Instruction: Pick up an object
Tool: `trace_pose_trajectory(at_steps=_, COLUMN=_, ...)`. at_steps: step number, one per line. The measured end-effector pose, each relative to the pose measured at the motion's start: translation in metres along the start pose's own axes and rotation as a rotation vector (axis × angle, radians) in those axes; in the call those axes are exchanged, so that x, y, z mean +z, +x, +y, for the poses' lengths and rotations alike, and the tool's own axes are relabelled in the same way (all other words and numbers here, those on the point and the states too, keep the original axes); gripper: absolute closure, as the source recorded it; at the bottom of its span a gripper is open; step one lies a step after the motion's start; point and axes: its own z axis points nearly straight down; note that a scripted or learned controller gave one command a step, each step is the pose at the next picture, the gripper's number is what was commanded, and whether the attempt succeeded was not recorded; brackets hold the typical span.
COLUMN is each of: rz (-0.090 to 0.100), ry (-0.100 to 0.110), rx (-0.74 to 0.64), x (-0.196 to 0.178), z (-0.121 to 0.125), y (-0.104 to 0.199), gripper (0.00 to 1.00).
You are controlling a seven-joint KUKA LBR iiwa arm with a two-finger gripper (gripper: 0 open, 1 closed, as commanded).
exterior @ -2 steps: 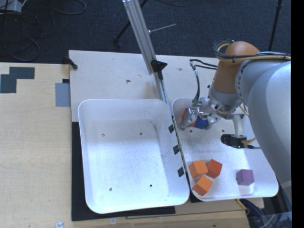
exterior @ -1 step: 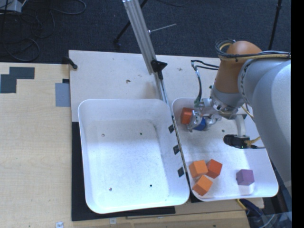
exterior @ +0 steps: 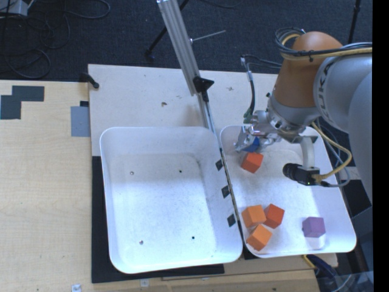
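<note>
1. Nearest the camera, along the front of the right bin [exterior: 340, 239], lies a cluster of three blocks: a light orange cube [exterior: 259, 236] at the front, another light orange cube [exterior: 253, 215] just behind it, and a red-orange cube [exterior: 274, 215] touching them on the right.
2. A purple block [exterior: 313, 227] sits on something white, well apart from the cluster, toward the right bin's front right corner.
3. The left bin [exterior: 121, 224] sits beside the right one, their rims meeting along a line marked by small black clips.
4. Farther back in the right bin, a red-orange cube [exterior: 251, 162] lies near the left wall, just below the pincer [exterior: 252, 140].
5. The pincer hangs low over the back of the right bin, with something blue showing at its tip; whether its fingers are released or clenched cannot be told, and the cube below is not seen between them.
6. Behind it rises the grey arm [exterior: 340, 90] with its orange band [exterior: 307, 66], cables looping beside it.
7. Farthest back, a slanted metal rail [exterior: 182, 47] stands on the tabletop [exterior: 134, 96].
</note>
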Motion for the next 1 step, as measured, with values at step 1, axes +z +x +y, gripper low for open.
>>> trace_pose_trajectory(at_steps=1, rz=-0.002, ry=0.004, rx=0.000, x=0.0056, z=0.0278, y=0.0636, gripper=1.00)
